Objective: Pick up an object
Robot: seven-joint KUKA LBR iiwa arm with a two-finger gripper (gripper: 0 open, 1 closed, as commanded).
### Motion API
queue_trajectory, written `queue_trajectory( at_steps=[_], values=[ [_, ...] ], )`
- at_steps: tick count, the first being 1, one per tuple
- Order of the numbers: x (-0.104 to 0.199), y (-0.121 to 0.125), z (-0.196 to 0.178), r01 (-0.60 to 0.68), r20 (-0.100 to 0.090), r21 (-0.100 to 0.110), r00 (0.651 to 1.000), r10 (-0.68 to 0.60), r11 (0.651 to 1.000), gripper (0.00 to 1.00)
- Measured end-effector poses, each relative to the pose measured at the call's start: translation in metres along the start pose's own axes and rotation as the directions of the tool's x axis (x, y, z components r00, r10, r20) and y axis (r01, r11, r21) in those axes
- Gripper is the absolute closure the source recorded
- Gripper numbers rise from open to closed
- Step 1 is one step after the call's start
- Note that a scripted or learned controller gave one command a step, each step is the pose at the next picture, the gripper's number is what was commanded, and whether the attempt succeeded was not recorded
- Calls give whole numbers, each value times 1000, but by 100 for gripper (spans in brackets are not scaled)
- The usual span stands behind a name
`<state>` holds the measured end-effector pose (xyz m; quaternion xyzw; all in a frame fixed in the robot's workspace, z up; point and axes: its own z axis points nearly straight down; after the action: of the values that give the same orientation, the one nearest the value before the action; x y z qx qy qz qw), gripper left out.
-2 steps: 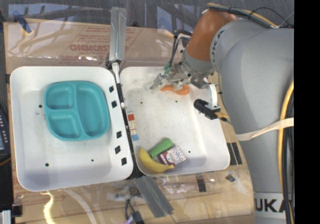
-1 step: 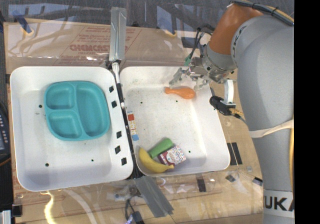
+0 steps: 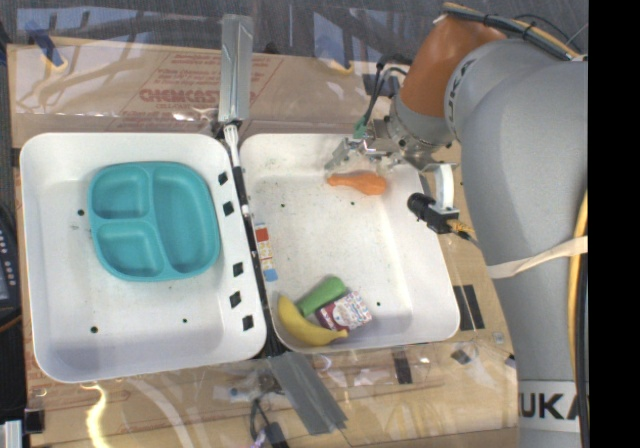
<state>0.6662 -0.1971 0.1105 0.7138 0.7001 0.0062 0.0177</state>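
While the hand (image 3: 372,150) hovers above, the orange carrot (image 3: 358,182) lies left-right.

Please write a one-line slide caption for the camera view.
End effector above an orange object in the right bin; teal tray in the left bin.

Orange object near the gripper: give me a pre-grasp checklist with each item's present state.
1. Orange object lies in the right bin, away from other items: ok.
2. Gripper sits just above it, near the bin's far wall: ok.
3. Object between the gripper's fingers: cannot tell.
4. Banana, green item and packet stay in the near corner, out of the way: ok.
5. Teal tray in the left bin, clear of the arm: ok.
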Motion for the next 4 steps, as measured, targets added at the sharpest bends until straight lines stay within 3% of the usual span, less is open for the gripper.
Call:
queue_trajectory(
  at_steps=[1,2,3,4],
  values=[
    [-6,-8,19,98,-18,32,995,-98,995,0],
    [-11,-9,12,-5,-15,35,1000,5,999,0],
    [10,-69,17,135,-22,35,991,-134,990,0],
    [-10,-65,-3,51,-18,37,999,-50,998,0]
  ],
)
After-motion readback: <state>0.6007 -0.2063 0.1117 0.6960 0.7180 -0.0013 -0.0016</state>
